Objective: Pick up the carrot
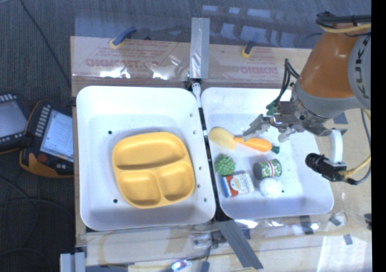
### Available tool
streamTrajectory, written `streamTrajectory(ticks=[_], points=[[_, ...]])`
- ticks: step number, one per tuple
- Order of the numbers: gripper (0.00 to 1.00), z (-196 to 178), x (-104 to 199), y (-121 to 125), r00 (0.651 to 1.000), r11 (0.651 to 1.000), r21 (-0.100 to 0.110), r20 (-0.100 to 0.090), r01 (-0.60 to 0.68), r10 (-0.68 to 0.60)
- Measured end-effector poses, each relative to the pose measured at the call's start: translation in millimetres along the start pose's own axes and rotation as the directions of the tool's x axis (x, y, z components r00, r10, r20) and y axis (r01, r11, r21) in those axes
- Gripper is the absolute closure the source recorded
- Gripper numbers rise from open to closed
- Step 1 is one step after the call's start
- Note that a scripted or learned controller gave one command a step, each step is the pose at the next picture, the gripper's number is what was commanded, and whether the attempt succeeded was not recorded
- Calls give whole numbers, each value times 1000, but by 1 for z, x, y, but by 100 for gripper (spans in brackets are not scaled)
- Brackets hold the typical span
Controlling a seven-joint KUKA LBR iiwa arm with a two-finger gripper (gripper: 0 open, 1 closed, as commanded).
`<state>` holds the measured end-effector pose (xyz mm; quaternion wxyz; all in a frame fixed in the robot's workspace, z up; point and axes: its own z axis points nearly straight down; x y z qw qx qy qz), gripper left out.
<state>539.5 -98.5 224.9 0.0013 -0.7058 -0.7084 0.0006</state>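
Camera view: carrot [256, 143] lying in the right bin [307, 201] beside a yellow squash [221, 137], not yet lifted, gripper [269, 126] hovering just above it, fingers spread open, grasp and lift left to do.

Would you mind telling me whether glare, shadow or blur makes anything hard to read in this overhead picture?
In the camera view, light glares off the clear film behind the bins; the right bin is bright enough that the pale round item nearly blends into its floor; the carrot stays distinct though soft; the gripper is blurred and dark; the yellow tray casts little shadow.
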Motion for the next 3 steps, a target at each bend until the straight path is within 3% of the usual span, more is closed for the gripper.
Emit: streamTrajectory(ticks=[1, 2, 3], points=[[0, 122, -26, 24, 937, 937, -2, 1, 350, -350], [100, 113, -25, 24, 937, 937, -2, 0, 351, -351], [100, 4, 34, -23, 850, 850, -2, 2, 527, -527]])
